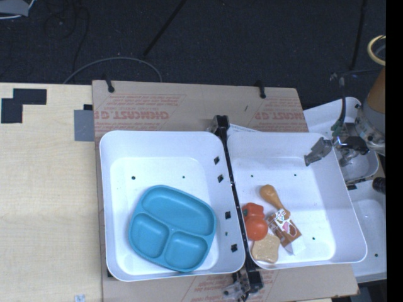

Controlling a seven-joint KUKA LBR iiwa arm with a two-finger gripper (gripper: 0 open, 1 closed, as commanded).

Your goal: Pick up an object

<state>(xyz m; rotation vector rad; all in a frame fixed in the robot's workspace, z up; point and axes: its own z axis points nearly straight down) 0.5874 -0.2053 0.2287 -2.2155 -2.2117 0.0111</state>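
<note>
From the overhead camera, the grey two-finger gripper (327,146) hangs over the upper right rim of the right-hand shallow white plastic bin (302,162), well apart from anything to grab; its fingers look spread, with nothing between them. The candidates sit bunched at the bin's lower left: a tan drumstick-shaped toy (272,195), a round red-orange tomato-like toy (255,222), a small brown printed packet (285,227) and a pale beige bread-like piece (266,250). I'd go for the drumstick, since it's the most exposed, straddling its narrow neck. The left bin holds a blue divided plastic tray (171,226).
</note>
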